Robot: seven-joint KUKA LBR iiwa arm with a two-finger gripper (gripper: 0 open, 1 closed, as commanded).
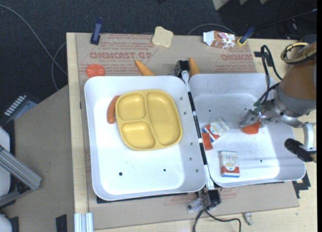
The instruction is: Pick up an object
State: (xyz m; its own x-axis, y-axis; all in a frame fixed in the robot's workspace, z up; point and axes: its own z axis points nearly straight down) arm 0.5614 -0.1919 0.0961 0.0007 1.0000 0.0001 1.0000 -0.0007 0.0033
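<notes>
Nearest lay a small carton (pixel 229 163) in the right bin (pixel 236 87). Farther in, the gripper (pixel 250 121) touched an orange piece (pixel 250 128), seemingly lined up for a grab; its grip couldn't be judged.

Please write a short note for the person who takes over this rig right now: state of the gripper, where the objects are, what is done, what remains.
Gripper: low in the right bin, right at the small orange object; no grasp can be confirmed.
Right bin also holds a small carton near the front and a crumpled packet near the divider.
Left bin: yellow divided plate with a sausage beside its left rim.
Done: arm reached the orange object.
Left: secure a grasp and lift.
</notes>
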